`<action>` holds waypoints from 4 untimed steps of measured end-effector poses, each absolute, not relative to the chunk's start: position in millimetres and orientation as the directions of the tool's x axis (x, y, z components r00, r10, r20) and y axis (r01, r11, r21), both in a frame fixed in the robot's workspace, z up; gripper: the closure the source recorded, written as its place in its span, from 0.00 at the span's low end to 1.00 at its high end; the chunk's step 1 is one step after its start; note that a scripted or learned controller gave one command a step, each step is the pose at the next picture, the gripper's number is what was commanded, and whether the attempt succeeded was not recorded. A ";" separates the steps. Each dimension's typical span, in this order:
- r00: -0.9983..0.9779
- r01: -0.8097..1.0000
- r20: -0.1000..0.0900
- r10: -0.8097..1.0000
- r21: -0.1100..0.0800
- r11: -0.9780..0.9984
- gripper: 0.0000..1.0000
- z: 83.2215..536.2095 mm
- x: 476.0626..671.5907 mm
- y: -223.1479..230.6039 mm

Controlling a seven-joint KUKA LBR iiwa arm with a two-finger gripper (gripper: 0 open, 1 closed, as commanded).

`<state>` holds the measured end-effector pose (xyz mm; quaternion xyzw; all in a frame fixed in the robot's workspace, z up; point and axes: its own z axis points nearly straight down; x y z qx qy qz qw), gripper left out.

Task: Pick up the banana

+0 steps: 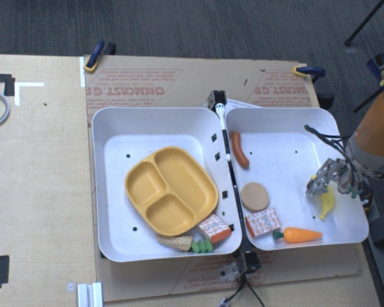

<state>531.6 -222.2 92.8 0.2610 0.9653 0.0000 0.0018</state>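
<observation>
Looking down on the table, I see the banana (327, 203) in the right bin (288, 162), close to that bin's right wall and toward its near right corner. The end effector (331, 178) sits right over the banana's upper end, its metal fingers overlapping the fruit, but I cannot tell how wide they stand or whether they grip it. The banana's long axis runs roughly far to near, tilted slightly, its lower tip pointing at the near edge. The carrot (301, 235) lies just beside that tip, along the near wall. Between the banana and the round cracker (255, 197) the bin floor is bare, leaving room on the left; the right wall crowds it.
</observation>
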 end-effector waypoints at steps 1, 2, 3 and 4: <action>-0.808 0.590 -0.004 0.590 0.002 0.808 1.00 165.1 544.0 -140.4; -0.808 0.590 -0.004 0.590 0.002 0.808 0.00 165.1 543.9 -140.5; -0.919 0.395 -0.001 0.395 0.001 0.919 0.00 92.4 545.1 -173.6; -1.000 0.003 -0.003 0.003 0.000 1.000 0.00 92.9 502.6 -200.6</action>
